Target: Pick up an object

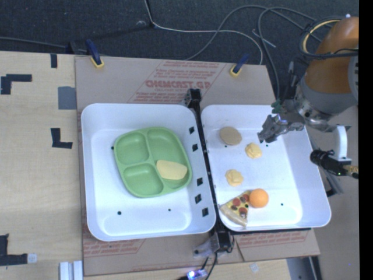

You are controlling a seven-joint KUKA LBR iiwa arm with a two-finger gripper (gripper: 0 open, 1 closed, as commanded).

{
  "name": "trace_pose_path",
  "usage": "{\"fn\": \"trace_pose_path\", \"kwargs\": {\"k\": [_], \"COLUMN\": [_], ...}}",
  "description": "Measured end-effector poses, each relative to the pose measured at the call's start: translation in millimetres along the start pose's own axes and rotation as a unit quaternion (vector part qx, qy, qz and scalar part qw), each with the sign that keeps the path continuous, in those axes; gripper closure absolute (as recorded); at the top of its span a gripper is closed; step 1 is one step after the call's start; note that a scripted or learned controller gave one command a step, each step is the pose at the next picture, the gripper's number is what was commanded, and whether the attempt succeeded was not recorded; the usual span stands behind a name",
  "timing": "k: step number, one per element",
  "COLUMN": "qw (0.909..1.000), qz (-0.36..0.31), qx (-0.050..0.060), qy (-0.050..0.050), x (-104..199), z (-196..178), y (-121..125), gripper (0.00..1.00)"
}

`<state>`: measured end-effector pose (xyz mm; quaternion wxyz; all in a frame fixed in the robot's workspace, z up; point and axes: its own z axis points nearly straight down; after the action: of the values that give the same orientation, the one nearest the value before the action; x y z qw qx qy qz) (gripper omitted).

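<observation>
Nearest the camera, a toy pizza slice (235, 210) lies at the near edge of the right white bin (303, 174), touching a small orange ball (258, 198). Farther in are a pale yellow lump (233, 177), a second yellow lump (253, 150) and a flat tan cookie-like disc (230, 136). The left white bin (99, 156) holds a green divided plastic tray (152, 161) with a yellow wedge-shaped piece (172, 170) in its near right compartment.

The dark gripper (269, 132) hangs over the far right part of the right bin, just beyond the second yellow lump; whether it is spread or closed I cannot tell, and nothing is seen in it.

That lump looks the likeliest target: probably light, hard plastic, rounded and a bit slippery, best pinched across its middle. It sits apart from its neighbours, with bare floor around it, well off the bin walls. The ball would roll; the pizza slice lies flat and hard against the near rim.
</observation>
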<state>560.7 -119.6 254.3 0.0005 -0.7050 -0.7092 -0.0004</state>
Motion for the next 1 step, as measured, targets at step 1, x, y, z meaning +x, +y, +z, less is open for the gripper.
{"fn": "trace_pose_path", "kwargs": {"k": [1], "qw": [1.0], "qz": [0.001], "qx": [0.001], "qy": [-0.001], "x": [55.7], "z": [15.2], "y": [1.0], "gripper": [1.0]}}
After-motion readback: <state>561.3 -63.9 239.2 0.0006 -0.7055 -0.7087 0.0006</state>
